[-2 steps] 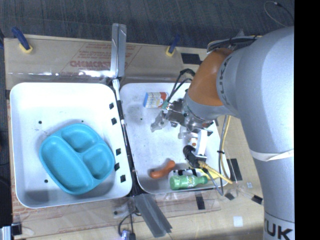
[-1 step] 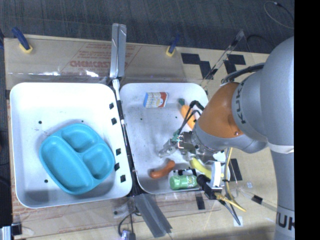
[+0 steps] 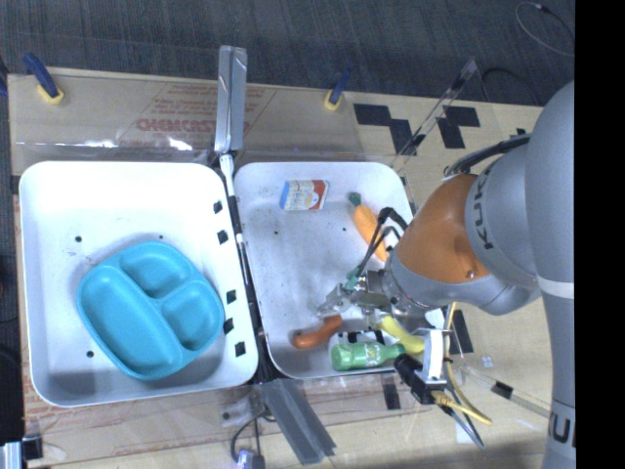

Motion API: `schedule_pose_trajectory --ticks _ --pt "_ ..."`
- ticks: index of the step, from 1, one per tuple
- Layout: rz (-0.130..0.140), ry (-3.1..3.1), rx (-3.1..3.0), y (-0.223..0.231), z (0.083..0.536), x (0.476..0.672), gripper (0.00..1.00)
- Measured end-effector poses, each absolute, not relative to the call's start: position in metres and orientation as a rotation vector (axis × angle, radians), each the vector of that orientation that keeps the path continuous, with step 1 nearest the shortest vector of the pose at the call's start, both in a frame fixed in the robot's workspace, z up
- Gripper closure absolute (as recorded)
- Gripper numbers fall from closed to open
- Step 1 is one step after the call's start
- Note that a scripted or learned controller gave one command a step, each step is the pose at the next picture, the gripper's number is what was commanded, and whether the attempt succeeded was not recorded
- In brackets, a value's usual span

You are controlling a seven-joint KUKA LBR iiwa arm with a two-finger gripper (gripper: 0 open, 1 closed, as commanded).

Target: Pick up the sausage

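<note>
Single fixed camera, mounted above the bench (image 3: 293, 115), looking down at a slant. Both bins fall in frame side by side: left bin (image 3: 59, 262) and right bin (image 3: 293, 252), the divider between them running near centre. Far edge of the bench lies toward the top of the frame, with dark floor (image 3: 293, 8) beyond it; near edge sits at the bottom. Medium distance. The arm (image 3: 508, 223) enters from the right.
</note>
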State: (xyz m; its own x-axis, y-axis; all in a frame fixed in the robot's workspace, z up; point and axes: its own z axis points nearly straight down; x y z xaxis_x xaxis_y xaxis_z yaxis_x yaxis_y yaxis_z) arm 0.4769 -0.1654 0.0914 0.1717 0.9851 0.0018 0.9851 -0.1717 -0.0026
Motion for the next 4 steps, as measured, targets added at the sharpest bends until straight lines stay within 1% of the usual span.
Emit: schedule_pose_trajectory --ticks 1,2,3,4 --pt "0.001 -2.026 -2.397 -0.165 0.101 0.478 1.00" --pt "0.001 -2.027 -2.397 -0.165 0.101 0.478 0.00" --pt "0.001 -2.194 -2.243 -0.101 0.091 0.476 0.00" --pt "0.002 -2.197 -2.239 -0.101 0.101 0.477 1.00"
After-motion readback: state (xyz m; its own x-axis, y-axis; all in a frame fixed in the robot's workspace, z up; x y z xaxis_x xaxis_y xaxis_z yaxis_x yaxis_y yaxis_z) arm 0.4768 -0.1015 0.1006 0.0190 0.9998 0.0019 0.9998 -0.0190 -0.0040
